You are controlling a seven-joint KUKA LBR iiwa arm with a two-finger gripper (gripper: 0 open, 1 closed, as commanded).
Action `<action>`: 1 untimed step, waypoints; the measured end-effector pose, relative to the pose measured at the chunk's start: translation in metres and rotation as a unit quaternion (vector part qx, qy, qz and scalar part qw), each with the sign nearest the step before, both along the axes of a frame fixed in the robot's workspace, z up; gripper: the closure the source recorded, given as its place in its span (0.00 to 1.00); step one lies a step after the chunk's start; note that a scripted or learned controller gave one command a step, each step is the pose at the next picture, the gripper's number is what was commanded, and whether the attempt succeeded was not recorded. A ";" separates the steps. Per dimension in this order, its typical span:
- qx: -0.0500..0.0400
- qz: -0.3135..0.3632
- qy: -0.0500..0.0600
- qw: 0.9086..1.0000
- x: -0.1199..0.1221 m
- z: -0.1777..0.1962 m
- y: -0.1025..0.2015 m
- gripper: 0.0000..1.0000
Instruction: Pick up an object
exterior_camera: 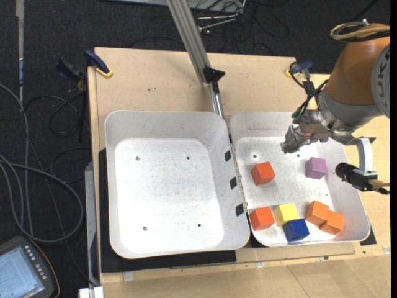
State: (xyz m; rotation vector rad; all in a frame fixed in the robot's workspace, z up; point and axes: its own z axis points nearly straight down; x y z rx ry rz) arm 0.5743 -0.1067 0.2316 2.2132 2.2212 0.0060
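Observation:
Several small blocks lie in the right bin [248,129]. An orange cube [263,172] sits near the middle and a purple cube [316,167] to its right. Along the front are another orange cube [262,217], a yellow cube [286,213], a blue cube [296,230] and two orange blocks [325,216] at the front right corner. My gripper [291,144] hangs over the back part of the right bin, up and to the right of the middle orange cube and left of the purple cube. Nothing shows between its fingers.
The left bin [118,185] stands beside the right one, with black clips along the shared rim. A metal pole [192,36] slants down to the back of the bins. Clamps sit at the bench's back corners. Cables and a tablet lie on the floor at left.

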 end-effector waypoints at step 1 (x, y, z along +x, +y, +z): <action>0.000 0.000 0.001 1.000 0.001 0.029 0.000 1.00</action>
